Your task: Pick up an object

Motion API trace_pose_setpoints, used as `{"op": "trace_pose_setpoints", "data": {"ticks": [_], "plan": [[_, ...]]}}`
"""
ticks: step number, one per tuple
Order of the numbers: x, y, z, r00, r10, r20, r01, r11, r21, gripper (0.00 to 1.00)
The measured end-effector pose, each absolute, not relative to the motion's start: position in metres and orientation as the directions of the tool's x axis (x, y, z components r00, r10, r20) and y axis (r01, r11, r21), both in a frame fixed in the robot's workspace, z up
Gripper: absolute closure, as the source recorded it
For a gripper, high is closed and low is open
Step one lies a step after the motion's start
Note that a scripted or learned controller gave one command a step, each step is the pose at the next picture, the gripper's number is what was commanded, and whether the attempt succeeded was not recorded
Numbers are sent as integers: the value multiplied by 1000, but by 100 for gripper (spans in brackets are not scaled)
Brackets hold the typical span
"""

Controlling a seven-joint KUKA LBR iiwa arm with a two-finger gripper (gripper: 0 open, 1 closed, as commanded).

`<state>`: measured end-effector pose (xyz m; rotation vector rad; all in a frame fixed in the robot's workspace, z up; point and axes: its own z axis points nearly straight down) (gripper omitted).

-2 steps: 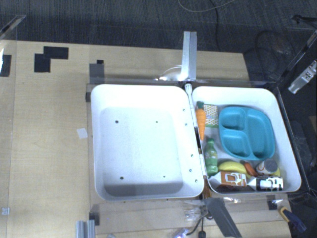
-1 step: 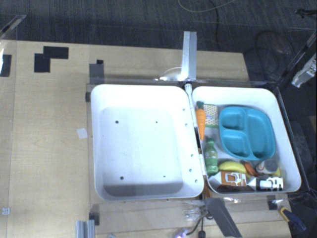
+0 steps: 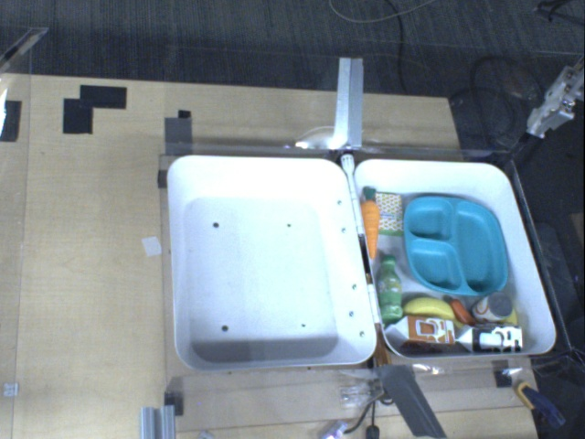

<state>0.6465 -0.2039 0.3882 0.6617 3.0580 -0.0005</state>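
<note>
**Operator:** Where's your end effector (image 3: 558,106), and what's it doing?

**Me:** It's up past the far right corner of the surface, well clear of both bins. I cannot tell from here whether it is apart or together; too small and blurred.

**Operator:** What's on offer?

**Me:** Everything sits in the right bin (image 3: 521,210): a blue divided plate (image 3: 455,242) filling the middle, a carrot (image 3: 369,219) and a green bottle (image 3: 390,291) along the left wall, a banana (image 3: 430,307) near the front edge beside a brown packet (image 3: 430,332) and a dark bottle (image 3: 489,339) lying flat.

**Operator:** Your pick?

**Me:** The banana, I'd judge. It looks light and fairly stiff, likely a plastic toy, so a bit slippery; I'd close across its middle, where it is narrowest side to side. The plate seems too wide and flat.

**Operator:** Any labels?

**Me:** The dark bottle and packet carry printing, but none I can read.
</note>
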Motion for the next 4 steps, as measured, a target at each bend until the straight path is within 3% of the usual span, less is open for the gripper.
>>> {"op": "trace_pose_setpoints", "data": {"ticks": [1, 2, 3, 4], "plan": [[654, -204, 439, -942, 335, -14, 335, 942, 1, 100], [658, -205, 413, -944, 331, -11, 331, 944, 2, 100], [661, -203, 405, -976, 217, -13, 217, 976, 0, 100], [664, -203, 439, -982, 188, -14, 188, 982, 0, 100]]}}
